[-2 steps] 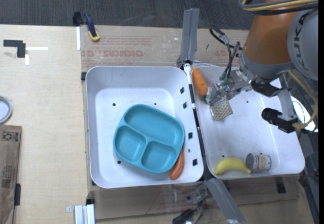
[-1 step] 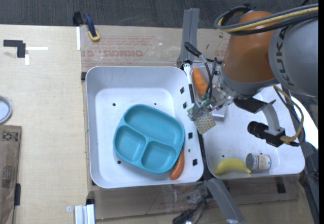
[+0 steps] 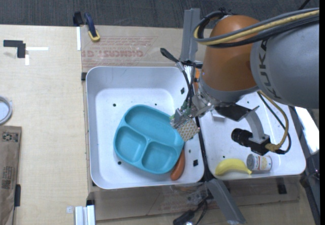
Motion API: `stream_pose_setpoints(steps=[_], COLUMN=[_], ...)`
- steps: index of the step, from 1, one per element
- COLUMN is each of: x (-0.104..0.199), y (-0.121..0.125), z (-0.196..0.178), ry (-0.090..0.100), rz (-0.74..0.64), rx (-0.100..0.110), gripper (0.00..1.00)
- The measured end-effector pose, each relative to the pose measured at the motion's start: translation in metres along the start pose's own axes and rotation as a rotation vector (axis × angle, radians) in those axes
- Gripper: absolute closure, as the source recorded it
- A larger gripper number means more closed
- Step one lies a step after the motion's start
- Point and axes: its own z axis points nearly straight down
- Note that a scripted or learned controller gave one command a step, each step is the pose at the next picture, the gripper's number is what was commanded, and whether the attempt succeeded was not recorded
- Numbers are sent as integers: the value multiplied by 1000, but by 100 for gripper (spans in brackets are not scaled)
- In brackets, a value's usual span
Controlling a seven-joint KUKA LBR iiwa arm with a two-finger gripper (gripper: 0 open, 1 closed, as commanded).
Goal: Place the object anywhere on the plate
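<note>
Speckled tan piece — that's our object by my reading, and it sits at the right rim of the blue plate, overlapping the edge, directly under the gripper.

Nearest the camera first: an orange sausage-shaped thing lies against the plate's near-right edge, touching the rim, on the floor of the white bin. Further right of the plate, across the divider between the bins, there's a banana with a small can just beside it, both well apart from the plate.

Further back is the plate itself, with three compartments and nothing in them. At its right rim is the speckled piece, and just above that the gripper, touching its top or very nearly.

Is it gripped? I cannot tell. The jaws are lost behind cable and wrist, so I can't say whether they are open or closed, or whether the piece hangs or rests on the rim.

How will it handle? It looks small, light and mesh-textured, probably soft like a scrubber — it should squash a little and not slip. The best hold, I'd judge, is across its narrow sides near the top.
</note>
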Motion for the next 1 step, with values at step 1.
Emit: stream_pose_setpoints(steps=[1], x=[0], y=[0], z=[0], ry=[0], rz=[1], rx=[0], gripper=[0])
